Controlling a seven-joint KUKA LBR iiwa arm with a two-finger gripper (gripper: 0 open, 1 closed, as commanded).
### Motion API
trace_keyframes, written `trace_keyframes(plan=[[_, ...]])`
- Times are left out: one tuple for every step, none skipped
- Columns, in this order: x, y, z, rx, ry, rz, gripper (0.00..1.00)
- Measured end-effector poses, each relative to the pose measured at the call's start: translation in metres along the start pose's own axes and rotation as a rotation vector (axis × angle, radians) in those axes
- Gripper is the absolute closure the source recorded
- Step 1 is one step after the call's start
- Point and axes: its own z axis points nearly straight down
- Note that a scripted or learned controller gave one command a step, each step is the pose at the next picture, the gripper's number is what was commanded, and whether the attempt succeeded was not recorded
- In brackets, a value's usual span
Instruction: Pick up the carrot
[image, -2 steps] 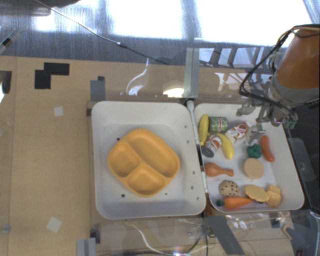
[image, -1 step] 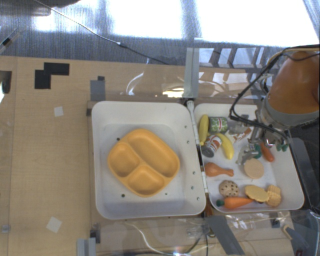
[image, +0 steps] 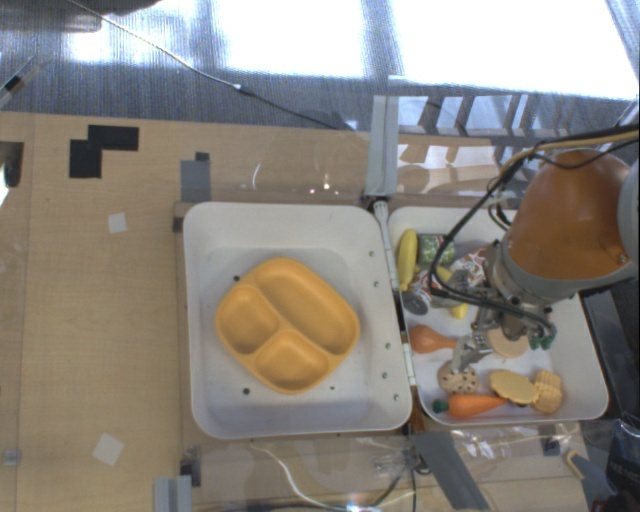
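The carrot (image: 477, 405) lies near the front edge of the right bin (image: 590, 385), with its thick end toward the left. The gripper (image: 475, 347) hangs above this bin, a little behind the carrot and apart from it; nothing is seen between its fingers, and they look narrow, only slightly apart. Just left of the gripper is an orange drumstick-shaped piece (image: 432, 340), and below it a speckled cookie (image: 458, 380) that sits beside the carrot. To the right of the carrot lie a flat tan piece (image: 514, 386) and a waffle (image: 546, 391). A banana (image: 407, 258) stands along the left wall of the right bin, at the back. The left bin (image: 210, 400) holds a yellow plate (image: 287, 325) with three compartments. Both bins rest on a light wooden bench (image: 90, 350), and black cables (image: 470, 225) run from the arm (image: 570, 225) across the right bin.
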Motion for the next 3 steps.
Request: trace_keyframes(plan=[[0.011, 0.079, 0.000, -0.001, -0.001, -0.196, 0.00], [0.008, 0.081, 0.000, 0.000, -0.002, -0.190, 0.00], [0.003, 0.097, 0.000, 0.000, -0.002, -0.254, 0.00]])
